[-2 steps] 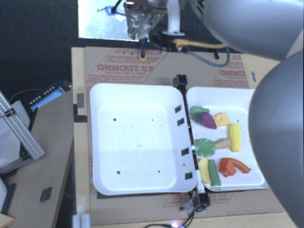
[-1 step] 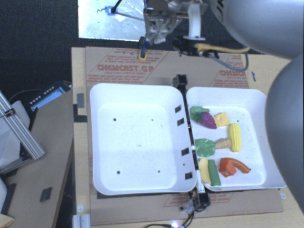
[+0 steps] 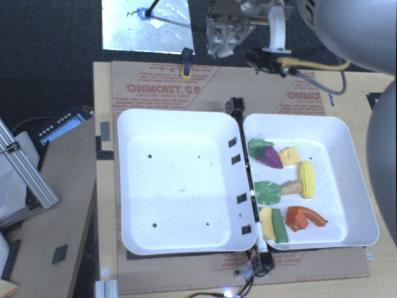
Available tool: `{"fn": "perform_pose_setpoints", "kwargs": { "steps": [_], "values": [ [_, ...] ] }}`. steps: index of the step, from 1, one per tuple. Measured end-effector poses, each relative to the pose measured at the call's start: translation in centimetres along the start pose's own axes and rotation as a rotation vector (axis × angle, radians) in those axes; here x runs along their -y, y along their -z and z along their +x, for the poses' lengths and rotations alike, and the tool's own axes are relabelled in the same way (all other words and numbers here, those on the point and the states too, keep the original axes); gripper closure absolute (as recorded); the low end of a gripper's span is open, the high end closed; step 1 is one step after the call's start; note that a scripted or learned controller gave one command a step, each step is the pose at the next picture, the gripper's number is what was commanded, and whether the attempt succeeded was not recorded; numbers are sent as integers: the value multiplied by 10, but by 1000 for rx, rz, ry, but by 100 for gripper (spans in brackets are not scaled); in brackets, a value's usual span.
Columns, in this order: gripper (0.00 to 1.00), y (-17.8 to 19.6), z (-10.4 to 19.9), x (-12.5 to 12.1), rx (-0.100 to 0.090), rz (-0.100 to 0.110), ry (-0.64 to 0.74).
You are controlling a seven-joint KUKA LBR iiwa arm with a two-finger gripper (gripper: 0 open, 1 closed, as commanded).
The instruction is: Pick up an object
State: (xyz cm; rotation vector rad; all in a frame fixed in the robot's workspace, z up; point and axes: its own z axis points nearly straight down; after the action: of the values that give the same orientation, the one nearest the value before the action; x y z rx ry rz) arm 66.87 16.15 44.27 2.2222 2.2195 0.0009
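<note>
Seen from above at a slant, two shallow white bins are set side by side on a brown board. The left bin (image 3: 177,179) is joined to the right bin (image 3: 347,166) along a dark seam.

In the right bin, toy foods are gathered toward its left half. A purple bunch of grapes (image 3: 270,155) with green leaves is placed near the top, and a yellow cheese wedge (image 3: 289,156) is found just beside it on the right. Below these, a corn cob (image 3: 306,179) is laid upright, with a green leafy piece (image 3: 268,192) to its left. At the bottom, a yellow piece (image 3: 267,222) and a green stick (image 3: 279,225) are laid touching, and an orange-red carrot (image 3: 302,218) is placed just beside them.

The gripper (image 3: 224,39) is held high beyond the far edge of the bins, well apart from all the toys. Nothing is seen between its fingers; whether they are spread or closed cannot be told.
</note>
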Motion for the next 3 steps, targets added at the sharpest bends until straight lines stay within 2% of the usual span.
{"fn": "perform_pose_setpoints", "kwargs": {
  "steps": [1,3],
  "values": [
    [100,27,78,2,-4,-4,12],
    [100,5,-15,0,1,2,-1]
  ]
}}
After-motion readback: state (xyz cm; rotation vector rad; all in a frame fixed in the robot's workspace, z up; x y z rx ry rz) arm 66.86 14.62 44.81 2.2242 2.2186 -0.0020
